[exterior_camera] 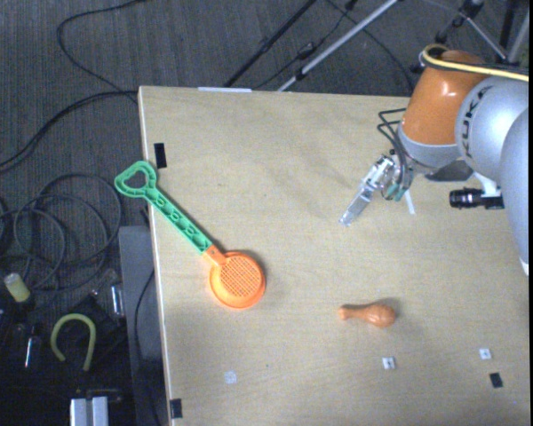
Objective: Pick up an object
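We find the gripper (362, 199) to the right of the scene, over bare surface (275, 149) toward the far side, angled down and to the left from the grey arm (480, 131); nothing is seen between its fingers, and we cannot tell whether they stand apart or together, as they overlap at this slant. Two candidates for pickup lie on the surface. The nearer is a small orange pin-shaped piece (369, 313), lying on its side well apart from the gripper, toward the near edge. The other is a strainer (195, 238) with a green handle and an orange mesh head, lying diagonally at the left, further off. In our judgement the chief risk is a close on nothing, since the gripper sits over neither object. The rounded pin may roll or squirt out if pinched off-centre. The strainer's thin, flat handle lies against the surface, so the fingertips could ride over it or tip it out.
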You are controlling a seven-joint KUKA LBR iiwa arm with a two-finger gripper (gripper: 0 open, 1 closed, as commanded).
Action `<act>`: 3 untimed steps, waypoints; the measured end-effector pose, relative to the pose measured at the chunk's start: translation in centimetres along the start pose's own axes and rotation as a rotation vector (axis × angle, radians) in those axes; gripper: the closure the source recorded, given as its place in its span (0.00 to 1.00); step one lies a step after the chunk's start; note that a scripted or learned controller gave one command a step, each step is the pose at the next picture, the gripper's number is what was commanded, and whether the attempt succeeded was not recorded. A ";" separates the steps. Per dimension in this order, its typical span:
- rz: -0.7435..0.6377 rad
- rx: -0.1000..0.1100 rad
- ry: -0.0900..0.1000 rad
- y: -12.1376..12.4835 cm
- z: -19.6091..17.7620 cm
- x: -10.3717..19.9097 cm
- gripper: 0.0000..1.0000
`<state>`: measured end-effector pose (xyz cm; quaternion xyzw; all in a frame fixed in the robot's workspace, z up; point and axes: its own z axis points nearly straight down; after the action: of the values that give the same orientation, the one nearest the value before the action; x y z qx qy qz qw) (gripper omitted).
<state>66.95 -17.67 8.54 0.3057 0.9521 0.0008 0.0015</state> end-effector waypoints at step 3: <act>0.635 0.003 -0.001 -3.6 0.1 -2.5 0.00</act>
<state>66.90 -22.12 8.43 0.5878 0.8090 -0.0004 0.0011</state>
